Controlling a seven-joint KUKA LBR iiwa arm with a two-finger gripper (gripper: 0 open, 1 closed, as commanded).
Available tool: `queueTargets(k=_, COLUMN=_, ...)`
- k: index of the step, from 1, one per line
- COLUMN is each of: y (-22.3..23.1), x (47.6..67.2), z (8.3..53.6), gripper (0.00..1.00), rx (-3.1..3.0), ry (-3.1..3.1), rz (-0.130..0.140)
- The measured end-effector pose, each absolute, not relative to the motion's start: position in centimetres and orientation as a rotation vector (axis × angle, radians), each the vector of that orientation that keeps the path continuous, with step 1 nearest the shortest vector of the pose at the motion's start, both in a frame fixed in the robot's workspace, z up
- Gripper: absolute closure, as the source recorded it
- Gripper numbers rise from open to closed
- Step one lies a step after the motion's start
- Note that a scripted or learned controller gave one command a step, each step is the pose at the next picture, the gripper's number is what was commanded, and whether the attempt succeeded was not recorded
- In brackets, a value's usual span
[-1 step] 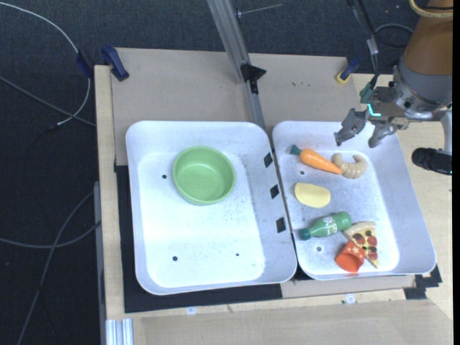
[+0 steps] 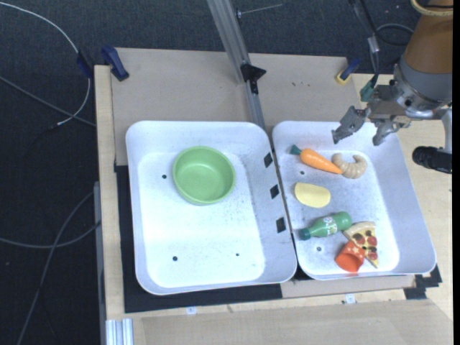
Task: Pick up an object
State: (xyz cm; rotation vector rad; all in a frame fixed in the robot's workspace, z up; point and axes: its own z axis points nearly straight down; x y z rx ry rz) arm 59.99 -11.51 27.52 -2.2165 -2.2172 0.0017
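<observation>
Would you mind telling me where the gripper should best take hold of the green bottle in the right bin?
Probably across the body of the bottle, coming straight down. It lies on its side, neck toward the left bin, and the body is its widest part. The pizza slice sits close at its base end, so close the jaws across the width.

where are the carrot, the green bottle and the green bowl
carrot (image 2: 319, 161), camera view, middle of its orange body
green bottle (image 2: 328, 226), camera view, middle of its body by the label
green bowl (image 2: 204, 175), camera view, centre of its inside

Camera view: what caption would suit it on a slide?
Open tool above toy foods in the right bin; green bowl in the left.
</observation>
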Motion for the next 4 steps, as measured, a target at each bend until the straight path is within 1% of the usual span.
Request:
queueTargets(k=1, y=-12.3, x=60.5, z=22.4, gripper=0.0, rx=-2.215, ry=-2.211, rz=0.011)
queueTargets(k=2, y=-12.3, x=61.4, z=17.1, gripper=0.0, rx=-2.214, ry=-2.212, rz=0.009)
queueTargets(k=3, y=-11.9, x=60.9, z=10.7, gripper=0.0, rx=-2.213, ry=-2.21, rz=0.011)
queueTargets(k=4, y=-11.8, x=61.2, z=12.5, gripper=1.0, rx=-2.218, ry=-2.215, rz=-0.001)
